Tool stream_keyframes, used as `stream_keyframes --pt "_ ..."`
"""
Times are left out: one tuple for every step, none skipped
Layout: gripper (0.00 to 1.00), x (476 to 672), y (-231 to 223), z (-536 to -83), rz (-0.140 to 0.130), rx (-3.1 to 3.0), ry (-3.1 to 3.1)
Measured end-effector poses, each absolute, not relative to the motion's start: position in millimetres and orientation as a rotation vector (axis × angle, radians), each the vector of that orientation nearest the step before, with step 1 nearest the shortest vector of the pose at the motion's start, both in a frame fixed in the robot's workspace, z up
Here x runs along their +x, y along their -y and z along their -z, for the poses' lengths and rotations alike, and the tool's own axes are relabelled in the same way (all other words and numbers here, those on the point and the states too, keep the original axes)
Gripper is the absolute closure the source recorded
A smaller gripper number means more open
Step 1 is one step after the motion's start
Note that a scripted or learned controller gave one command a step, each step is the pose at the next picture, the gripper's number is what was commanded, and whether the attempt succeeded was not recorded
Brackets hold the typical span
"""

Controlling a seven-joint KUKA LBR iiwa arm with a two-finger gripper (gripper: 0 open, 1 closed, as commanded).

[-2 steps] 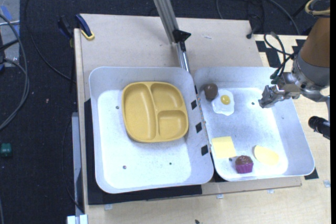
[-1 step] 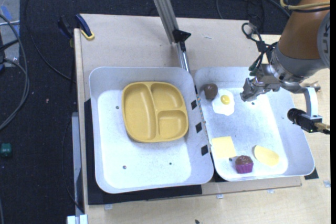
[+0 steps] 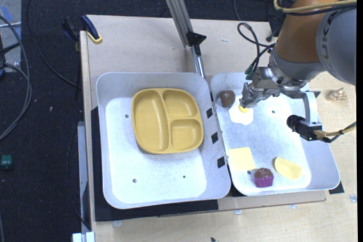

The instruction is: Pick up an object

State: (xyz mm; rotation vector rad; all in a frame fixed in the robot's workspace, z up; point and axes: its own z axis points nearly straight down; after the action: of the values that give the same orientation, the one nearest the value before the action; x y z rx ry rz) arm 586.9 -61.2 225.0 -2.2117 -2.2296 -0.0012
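Looking down, I see my pincer (image 3: 248, 100) low in the right bin (image 3: 317, 139), right over a fried-egg toy (image 3: 241, 115); whether it pinches the toy I cannot tell. A brown ball (image 3: 227, 98) lies just beside it. A yellow square (image 3: 241, 158), purple cup (image 3: 263, 177) and yellow slice (image 3: 287, 168) lie nearer me. The left bin (image 3: 113, 150) holds a divided yellow tray (image 3: 168, 120). I can read no writing anywhere.

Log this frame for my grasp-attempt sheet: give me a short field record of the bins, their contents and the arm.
left bin: yellow divided tray
right bin: brown round item, white fried-egg piece, pale yellow square, purple item, yellow piece
arm: reaches in from the right
gripper: low over the right bin's far left, just above the fried-egg piece
jaws: state unclear
held: nothing visibly
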Motion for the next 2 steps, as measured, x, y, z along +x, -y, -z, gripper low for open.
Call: stream_keyframes --pt "1.00 594.0 8 -216 0.000 -2.212 2.229" --pt "1.00 611.3 -54 -223 0.006 -2.211 2.232"
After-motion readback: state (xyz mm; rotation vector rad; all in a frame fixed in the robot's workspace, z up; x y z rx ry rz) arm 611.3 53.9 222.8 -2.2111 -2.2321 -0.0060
